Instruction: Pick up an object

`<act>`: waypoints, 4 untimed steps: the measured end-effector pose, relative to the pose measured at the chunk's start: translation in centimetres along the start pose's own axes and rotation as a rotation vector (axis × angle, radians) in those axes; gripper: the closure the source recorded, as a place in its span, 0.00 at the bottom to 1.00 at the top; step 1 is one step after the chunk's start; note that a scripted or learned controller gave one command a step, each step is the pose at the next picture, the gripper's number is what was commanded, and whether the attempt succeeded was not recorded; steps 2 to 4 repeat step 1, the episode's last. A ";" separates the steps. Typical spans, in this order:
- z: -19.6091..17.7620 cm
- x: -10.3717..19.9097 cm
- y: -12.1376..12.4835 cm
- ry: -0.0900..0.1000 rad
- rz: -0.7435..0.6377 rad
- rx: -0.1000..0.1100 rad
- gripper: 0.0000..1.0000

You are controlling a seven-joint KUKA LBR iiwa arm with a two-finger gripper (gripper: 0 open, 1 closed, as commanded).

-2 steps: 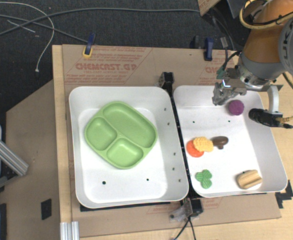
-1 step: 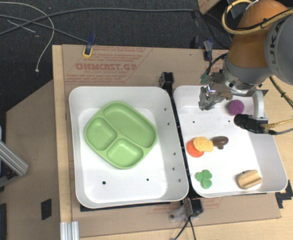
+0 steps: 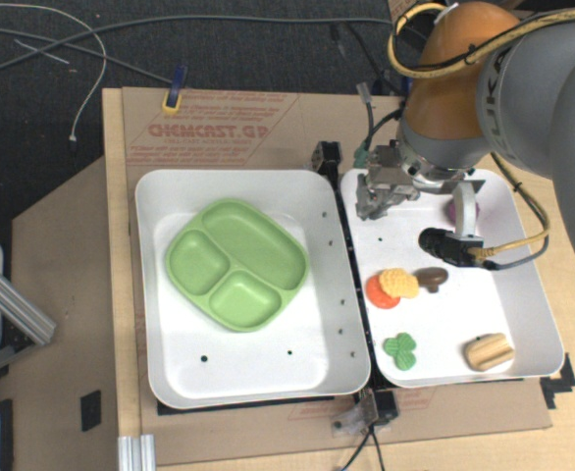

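Hand hangs over far-left corner of right bin, grip state cannot tell. Orange-yellow toy lies just nearer; green toy, tan block nearer still.

The two bins are white, and the left one holds a light green plate with three sections. In the right bin lie an orange and yellow toy, a small brown piece, a dark green leaf shape and a tan block. The arm is grey with an orange band.
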State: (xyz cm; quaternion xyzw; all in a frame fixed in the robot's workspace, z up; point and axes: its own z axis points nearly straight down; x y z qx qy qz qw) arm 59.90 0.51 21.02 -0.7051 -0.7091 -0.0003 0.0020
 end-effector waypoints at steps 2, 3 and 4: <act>-1.5 6.1 -0.5 0.000 -0.001 -0.004 1.00; -1.5 6.1 -0.5 0.000 -0.001 -0.004 1.00; -1.5 6.1 -0.5 0.000 -0.001 -0.004 1.00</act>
